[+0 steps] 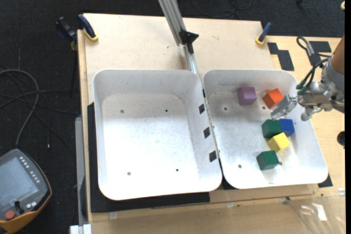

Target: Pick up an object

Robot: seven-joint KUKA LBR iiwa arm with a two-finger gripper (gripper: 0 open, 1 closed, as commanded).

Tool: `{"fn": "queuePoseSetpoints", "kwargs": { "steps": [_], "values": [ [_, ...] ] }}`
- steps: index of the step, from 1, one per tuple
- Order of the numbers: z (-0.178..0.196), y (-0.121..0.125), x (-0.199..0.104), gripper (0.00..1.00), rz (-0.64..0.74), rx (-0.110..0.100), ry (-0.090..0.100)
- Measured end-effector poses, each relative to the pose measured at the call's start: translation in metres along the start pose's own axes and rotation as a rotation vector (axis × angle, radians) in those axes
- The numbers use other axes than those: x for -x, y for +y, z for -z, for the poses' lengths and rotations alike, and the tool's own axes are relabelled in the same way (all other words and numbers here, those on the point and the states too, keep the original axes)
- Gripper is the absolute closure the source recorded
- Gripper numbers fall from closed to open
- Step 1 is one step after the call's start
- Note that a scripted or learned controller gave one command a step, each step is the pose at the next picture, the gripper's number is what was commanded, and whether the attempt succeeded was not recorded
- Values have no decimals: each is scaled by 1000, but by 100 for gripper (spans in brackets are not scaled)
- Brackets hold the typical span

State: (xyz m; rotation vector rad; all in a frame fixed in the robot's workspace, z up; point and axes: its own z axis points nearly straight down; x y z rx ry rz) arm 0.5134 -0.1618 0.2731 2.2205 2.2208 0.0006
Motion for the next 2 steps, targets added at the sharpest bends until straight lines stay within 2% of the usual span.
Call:
{"fn": "queuePoseSetpoints", "kwargs": {
  "steps": [1, 2],
  "values": [
    [-127, 48, 14, 0, 1, -7, 1],
    [-180, 95, -23, 0, 7, 1, 0]
  ]
}}
